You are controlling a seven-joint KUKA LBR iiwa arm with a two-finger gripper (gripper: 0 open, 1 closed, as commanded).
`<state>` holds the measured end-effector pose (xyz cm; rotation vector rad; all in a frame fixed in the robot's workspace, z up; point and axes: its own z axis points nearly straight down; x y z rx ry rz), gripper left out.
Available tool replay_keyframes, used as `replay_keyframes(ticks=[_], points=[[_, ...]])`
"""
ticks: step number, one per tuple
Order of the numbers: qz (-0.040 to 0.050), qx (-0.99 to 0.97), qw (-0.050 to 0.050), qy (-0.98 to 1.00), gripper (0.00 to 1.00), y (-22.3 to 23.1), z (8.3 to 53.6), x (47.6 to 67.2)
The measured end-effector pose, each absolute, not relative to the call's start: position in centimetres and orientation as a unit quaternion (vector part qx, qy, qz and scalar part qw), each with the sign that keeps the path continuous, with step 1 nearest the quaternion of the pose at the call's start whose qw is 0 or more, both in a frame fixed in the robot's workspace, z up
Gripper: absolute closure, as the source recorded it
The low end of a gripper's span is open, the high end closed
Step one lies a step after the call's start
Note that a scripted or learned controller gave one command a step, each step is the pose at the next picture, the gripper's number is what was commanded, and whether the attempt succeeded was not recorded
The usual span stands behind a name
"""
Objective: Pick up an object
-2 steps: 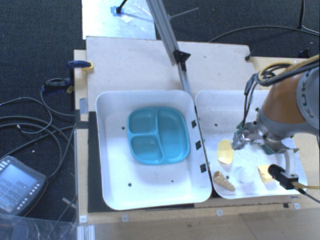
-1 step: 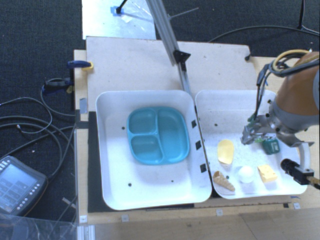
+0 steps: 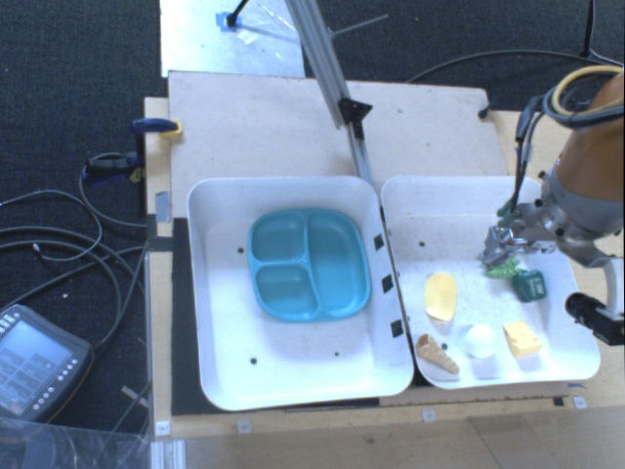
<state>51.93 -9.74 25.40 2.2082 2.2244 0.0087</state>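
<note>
My gripper (image 3: pixel 499 254) hangs low over the right bin (image 3: pixel 430 203), near its right side. A small green thing (image 3: pixel 504 271) lies right under its tip, touching or nearly so. A dark green block (image 3: pixel 530 285) sits just to the right of that. Further forward lie a yellow banana-like piece (image 3: pixel 440 296), a white ball (image 3: pixel 479 340), a yellow cheese-like wedge (image 3: pixel 522 339) and a tan pastry-like piece (image 3: pixel 437 354). Nothing shows between the fingers.
The left bin (image 3: pixel 220 291) holds a blue divided plate (image 3: pixel 309 265). A slanted metal pole (image 3: pixel 322 52) crosses the back of the bench to the ridge between the bins. Cables and a pendant (image 3: pixel 34 358) lie on the floor at left.
</note>
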Motion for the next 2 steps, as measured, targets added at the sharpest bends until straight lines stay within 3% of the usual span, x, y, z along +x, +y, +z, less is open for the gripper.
replay_keyframes(ticks=[2], points=[[0.0019,0.703,0.001,0.711,1.0,0.2,25.9,57.1]])
